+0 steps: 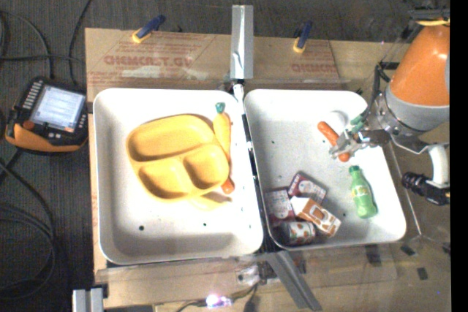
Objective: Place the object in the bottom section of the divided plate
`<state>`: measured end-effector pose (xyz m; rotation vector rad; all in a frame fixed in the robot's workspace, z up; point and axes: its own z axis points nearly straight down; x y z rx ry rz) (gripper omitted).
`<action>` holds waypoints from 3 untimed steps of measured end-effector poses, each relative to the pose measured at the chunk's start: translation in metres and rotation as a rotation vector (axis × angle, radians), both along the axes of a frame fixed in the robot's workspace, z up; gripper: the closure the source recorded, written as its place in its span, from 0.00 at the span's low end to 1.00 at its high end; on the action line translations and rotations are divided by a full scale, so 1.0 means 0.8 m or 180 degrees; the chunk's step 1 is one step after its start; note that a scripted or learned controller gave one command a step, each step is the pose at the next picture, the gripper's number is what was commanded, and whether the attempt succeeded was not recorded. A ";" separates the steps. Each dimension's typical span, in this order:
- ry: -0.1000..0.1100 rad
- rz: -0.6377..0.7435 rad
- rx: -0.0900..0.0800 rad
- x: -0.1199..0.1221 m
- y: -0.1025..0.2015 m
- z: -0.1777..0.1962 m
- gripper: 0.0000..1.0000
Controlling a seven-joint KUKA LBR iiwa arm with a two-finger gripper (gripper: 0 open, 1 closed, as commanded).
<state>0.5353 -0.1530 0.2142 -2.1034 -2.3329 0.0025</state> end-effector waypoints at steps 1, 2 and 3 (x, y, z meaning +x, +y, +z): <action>0.0000 -0.0161 -0.0007 0.133 0.082 0.043 1.00; 0.0012 -0.0722 0.0002 0.021 0.159 0.019 1.00; 0.0007 0.0055 -0.0002 0.050 0.232 0.006 1.00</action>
